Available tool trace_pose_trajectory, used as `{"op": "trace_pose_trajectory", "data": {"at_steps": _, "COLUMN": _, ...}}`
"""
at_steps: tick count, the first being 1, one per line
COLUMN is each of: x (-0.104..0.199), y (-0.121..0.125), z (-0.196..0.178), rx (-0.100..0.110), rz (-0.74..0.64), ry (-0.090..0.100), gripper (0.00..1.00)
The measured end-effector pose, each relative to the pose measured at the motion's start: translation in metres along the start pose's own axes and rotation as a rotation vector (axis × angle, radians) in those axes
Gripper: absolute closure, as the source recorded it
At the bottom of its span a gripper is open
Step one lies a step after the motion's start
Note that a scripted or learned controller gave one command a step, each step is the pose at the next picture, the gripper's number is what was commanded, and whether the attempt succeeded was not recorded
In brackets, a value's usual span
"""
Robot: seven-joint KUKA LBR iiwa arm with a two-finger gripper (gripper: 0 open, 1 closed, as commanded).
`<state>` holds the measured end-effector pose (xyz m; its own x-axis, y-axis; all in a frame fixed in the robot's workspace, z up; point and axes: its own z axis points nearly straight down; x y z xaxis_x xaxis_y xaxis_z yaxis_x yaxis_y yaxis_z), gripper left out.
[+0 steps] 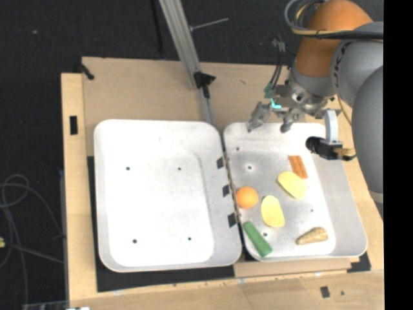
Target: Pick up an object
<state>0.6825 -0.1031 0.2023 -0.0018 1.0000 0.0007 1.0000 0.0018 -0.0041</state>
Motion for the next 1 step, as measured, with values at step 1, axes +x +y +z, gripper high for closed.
{"op": "trace_pose_trajectory", "data": {"at_steps": 1, "x": -0.0007, "y": 0.0009, "z": -0.0033, "rx": -0.005, "rz": -0.002, "ry": -0.003, "gripper": 0.0}}
